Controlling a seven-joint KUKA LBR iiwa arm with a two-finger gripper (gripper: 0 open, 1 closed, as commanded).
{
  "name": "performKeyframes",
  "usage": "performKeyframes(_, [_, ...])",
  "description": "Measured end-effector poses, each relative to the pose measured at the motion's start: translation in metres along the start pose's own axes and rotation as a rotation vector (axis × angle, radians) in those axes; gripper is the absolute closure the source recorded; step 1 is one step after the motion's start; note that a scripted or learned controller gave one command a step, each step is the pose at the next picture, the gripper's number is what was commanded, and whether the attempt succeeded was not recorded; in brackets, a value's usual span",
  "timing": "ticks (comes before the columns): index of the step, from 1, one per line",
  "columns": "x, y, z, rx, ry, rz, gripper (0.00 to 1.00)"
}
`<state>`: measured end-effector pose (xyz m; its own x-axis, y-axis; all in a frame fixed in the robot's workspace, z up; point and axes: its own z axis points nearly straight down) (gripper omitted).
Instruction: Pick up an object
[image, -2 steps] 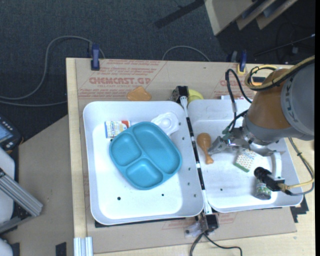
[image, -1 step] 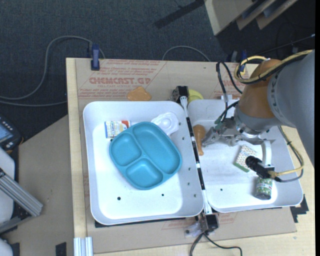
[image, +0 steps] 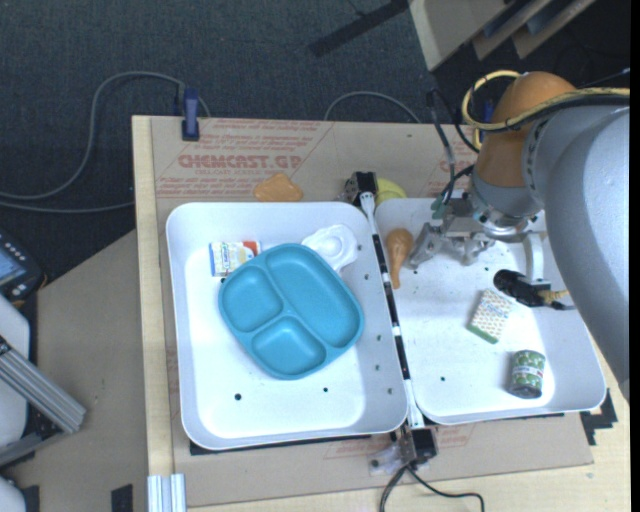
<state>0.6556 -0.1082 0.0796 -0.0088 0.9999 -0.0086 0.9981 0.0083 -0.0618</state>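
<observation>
Two white bins sit side by side on the bench, and from where I stand the right bin (image: 450, 385) is where the work is. Nearest me in it, a small green can (image: 527, 372) stands close to the front rim. A little further back lies a patterned packet (image: 490, 315), flat on the floor of the bin. Beyond that the claw (image: 448, 240) hangs low over the back of the bin, at the end of the grey arm (image: 590, 200). Whether it is wide or narrow I cannot tell, and I see nothing held in it.

Just beside it, an orange cone (image: 398, 246) lies against the wall shared with the left bin (image: 300, 415). That looks the likeliest thing to be picked.

The left bin has a blue plate (image: 290, 310) in the middle, with a small carton (image: 232, 256) and a white cup (image: 332, 243) behind it.

My worry is that wall. With the cone tucked so close to it, the claw could strike the rim on the way down, or nudge the cone aside and close on nothing
</observation>
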Motion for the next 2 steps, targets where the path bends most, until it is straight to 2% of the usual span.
performKeyframes(1, [0.011,0.010,-0.006,-0.060,0.008,0.008,0.00])
performKeyframes(2, [-0.057,-0.011,-0.072,-0.070,0.003,0.014,0.00])
